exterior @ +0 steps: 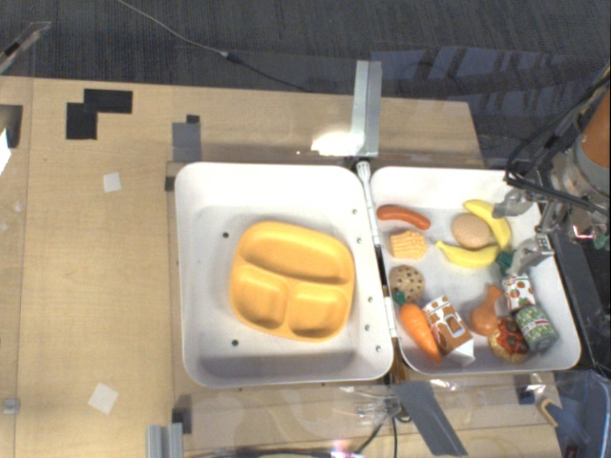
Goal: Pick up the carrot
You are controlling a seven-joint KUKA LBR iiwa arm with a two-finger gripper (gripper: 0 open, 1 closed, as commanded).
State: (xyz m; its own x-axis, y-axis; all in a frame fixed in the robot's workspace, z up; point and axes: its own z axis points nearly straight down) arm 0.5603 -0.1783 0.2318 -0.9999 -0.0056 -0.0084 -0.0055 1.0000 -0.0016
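Orange and tapered, the carrot (pixel 418 329) lies in the right bin (pixel 565 359), down at about 7 o'clock on that bin's floor, its thick end up toward a speckled cookie (pixel 407 281) and its point running down toward the front rim. It is wedged in company: a small printed carton (pixel 447 322) lies just beside it on its 3 o'clock side, close enough that I judge the 2 are touching or nearly so, and the dividing wall between the 2 bins stands close at its 9 o'clock. That crowding looks like the plain result of toys tipped loosely into 1 bin, with a sausage (pixel 403 217), a waffle square (pixel 408 245), a banana (pixel 479 239) and a brown egg-like piece (pixel 470 230) spread toward 12 o'clock. The left bin (pixel 191 284) carries a yellow divided tray (pixel 291 280), set near its middle. The gripper (pixel 531 246) hangs at the right bin's 3 o'clock edge, well apart from the carrot, and nothing sits between its fingers, though whether they stand apart or together I cannot tell from this slant. To my eye the pick has not begun; the approach would need to come across the bin and down along the carrot's free left side, since the carton leaves little room for a finger.
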